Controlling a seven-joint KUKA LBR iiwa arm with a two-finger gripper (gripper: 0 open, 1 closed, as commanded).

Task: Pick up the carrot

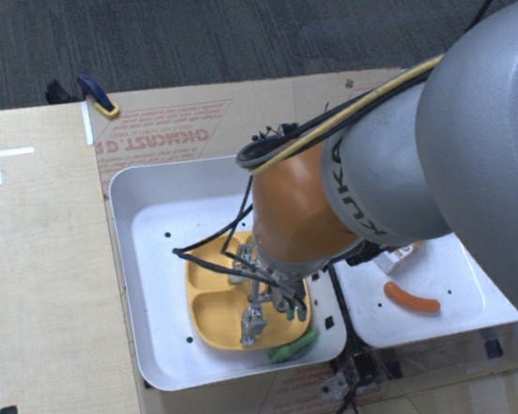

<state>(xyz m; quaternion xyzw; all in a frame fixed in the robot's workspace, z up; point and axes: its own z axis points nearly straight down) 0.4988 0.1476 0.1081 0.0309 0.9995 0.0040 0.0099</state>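
The metal two-finger pincer [255, 323] is seen over the yellow divided plastic tray [211, 304] in the left white bin [147, 292], its opening undeterminable, while the orange carrot [412, 298] lies in the right white bin [470, 301].

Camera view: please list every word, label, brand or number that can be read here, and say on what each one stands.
"KUKA": on the grey arm, letters turned sideways, partly cut by its curve.
Red print on the cardboard behind the left bin: upside down, too blurred to read.
Red print on the cardboard by the front edge: too small to read.
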